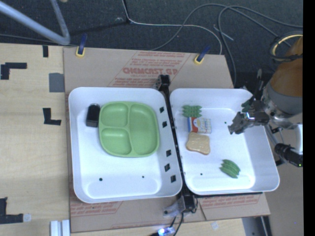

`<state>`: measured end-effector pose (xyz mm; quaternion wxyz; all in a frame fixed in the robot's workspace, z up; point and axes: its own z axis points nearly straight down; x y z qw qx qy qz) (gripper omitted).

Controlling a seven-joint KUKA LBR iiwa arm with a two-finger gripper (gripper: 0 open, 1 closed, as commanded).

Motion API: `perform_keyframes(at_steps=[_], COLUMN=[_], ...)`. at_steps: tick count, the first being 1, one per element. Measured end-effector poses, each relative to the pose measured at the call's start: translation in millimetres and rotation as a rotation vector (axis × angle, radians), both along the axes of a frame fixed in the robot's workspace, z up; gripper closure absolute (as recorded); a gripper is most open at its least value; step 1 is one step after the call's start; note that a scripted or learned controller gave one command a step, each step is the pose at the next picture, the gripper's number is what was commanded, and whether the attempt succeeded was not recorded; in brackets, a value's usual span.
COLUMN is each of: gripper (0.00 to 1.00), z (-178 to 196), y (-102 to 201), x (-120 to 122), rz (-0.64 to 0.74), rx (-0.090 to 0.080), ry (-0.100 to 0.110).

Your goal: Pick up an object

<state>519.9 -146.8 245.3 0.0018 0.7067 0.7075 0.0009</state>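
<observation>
The right bin (256,181) holds a green leafy toy (192,111), a small white, red and blue packet (200,126), a tan bread-like piece (198,143) and a green pea pod (230,168). My gripper (239,122) hangs over the right side of this bin, to the right of the packet and apart from it. Nothing shows between its dark fingers. The left bin (78,146) holds a green divided plate (129,129) and a small black block (93,115) beside the plate's left edge.
Black clips run along the seam between the two bins (170,132). The bins rest on a brown cardboard sheet (142,68) held by yellow clamps. Cables trail across the dark floor behind. A grey metal bar (34,18) crosses the top left.
</observation>
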Motion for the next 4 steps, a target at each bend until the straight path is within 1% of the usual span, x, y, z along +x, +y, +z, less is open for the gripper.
perform_keyframes(at_steps=[1, 2, 3, 4], gripper=[1.00, 1.00, 1.00, 1.00], z=[-6, -8, -3, -20], y=[60, 119, 175, 224], x=[18, 19, 25, 39], rz=[0.006, 0.006, 0.007, 0.005], rx=[0.003, 0.003, 0.003, 0.001], ry=[0.005, 0.005, 0.005, 0.006])
